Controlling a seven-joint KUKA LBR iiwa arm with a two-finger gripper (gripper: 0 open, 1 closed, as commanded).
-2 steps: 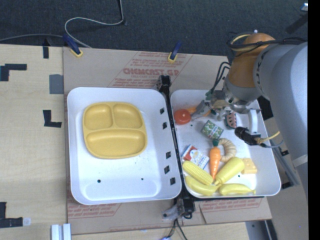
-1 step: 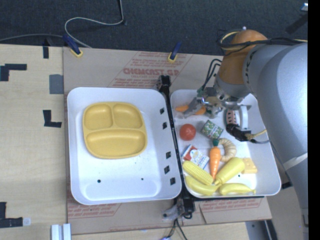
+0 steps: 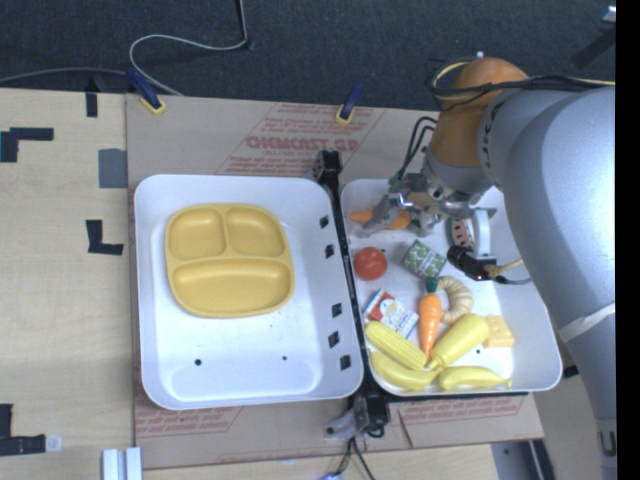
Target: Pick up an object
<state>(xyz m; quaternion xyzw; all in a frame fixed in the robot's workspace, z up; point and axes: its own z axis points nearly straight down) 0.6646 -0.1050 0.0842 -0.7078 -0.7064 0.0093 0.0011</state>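
Meanwhile claw (image 3: 398, 211) near right bin (image 3: 540, 363) far edge; grip state unclear.

Left of the red tomato (image 3: 370, 262), a yellow divided plate (image 3: 229, 259) lies in a white bin (image 3: 160, 298). Below the tomato sit a red-and-white carton (image 3: 392, 314), an orange carrot (image 3: 429, 320) with a green top, yellow corn (image 3: 396, 345) and a yellow banana (image 3: 472, 377). Right of the tomato is a green patterned packet (image 3: 424, 259). The arm (image 3: 560, 168) is grey with an orange band (image 3: 462, 118).
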